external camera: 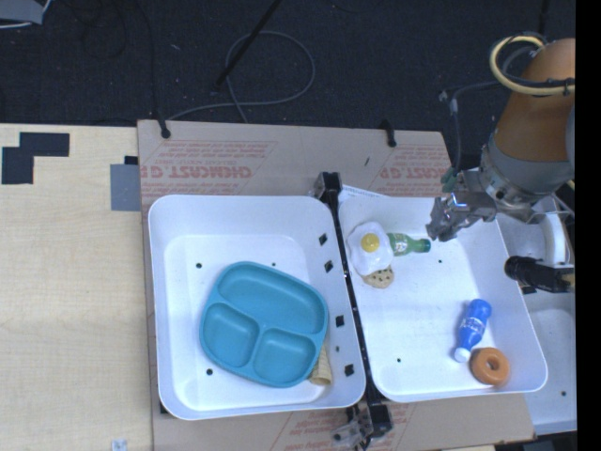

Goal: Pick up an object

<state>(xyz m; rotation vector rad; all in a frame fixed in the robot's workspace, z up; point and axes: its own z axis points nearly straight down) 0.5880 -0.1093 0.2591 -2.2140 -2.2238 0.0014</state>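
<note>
Green bottle nearest the gripper, no grasp yet

Green and small, a plastic toy bottle (409,244) lies on its side near the upper left of the right-hand white bin (526,346). Its long axis runs almost level across the view, with the cap end, as far as I can judge, pointing right toward the arm and the label end pointing left. That left end touches or nearly touches a white-and-yellow fried-egg toy (369,243), and a round tan cookie with dark chips (379,276) sits just below the egg.

Just to the right of the bottle and slightly above it hangs the two-finger gripper (445,222). Nothing lies between its fingers; whether they stand apart or together I cannot tell, because they merge into one dark shape here.

I judge the step in hand to be the approach. The next move calls for coming down over the bottle with the fingers set across its short width, clear of the egg.

Farther off, near the bin's lower right corner, a blue-and-white toy bottle (472,325) leans beside a brown ring doughnut (489,365). The left white bin (169,252) holds a blue divided plastic tray (264,323).
</note>
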